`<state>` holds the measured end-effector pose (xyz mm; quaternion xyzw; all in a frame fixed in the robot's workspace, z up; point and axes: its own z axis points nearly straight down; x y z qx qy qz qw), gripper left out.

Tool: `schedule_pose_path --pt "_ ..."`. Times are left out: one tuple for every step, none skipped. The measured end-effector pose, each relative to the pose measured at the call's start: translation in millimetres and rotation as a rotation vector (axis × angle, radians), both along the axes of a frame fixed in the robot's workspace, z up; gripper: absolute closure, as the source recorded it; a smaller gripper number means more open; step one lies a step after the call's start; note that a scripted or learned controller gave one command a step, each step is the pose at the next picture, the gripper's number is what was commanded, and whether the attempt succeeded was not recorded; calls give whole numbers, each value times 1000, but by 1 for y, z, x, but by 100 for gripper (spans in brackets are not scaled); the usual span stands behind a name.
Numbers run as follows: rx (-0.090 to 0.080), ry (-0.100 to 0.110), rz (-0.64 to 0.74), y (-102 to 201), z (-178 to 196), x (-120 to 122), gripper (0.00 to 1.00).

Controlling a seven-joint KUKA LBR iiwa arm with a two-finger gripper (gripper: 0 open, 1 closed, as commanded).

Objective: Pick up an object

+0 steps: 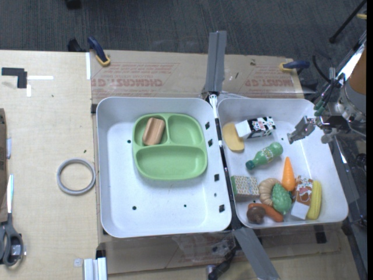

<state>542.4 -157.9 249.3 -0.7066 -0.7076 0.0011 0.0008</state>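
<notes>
The right bin [326,156] holds a pile of toy food. A yellow slice [233,137] and a black-and-white cow-patterned box [260,126] lie at the back left, with a green bottle [265,156] in front of them. An orange carrot [288,172], a green vegetable [281,197], a small carton [302,194], a banana [315,200], a speckled square block [244,186] and a brown mushroom [254,214] crowd the front. My gripper [300,130] hangs over the bin's back right, to the right of the cow box and apart from every object.
The left bin [116,203] holds a green divided plate [172,162] with a tan bun [153,130] in its upper left compartment. A tape ring [76,175] and scissors [9,238] lie on the bench to the left. Clamps sit along the far edge.
</notes>
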Motion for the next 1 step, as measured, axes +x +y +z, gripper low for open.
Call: schedule_pose_path --pt "-2 -5 101 -20 -150 -33 0"
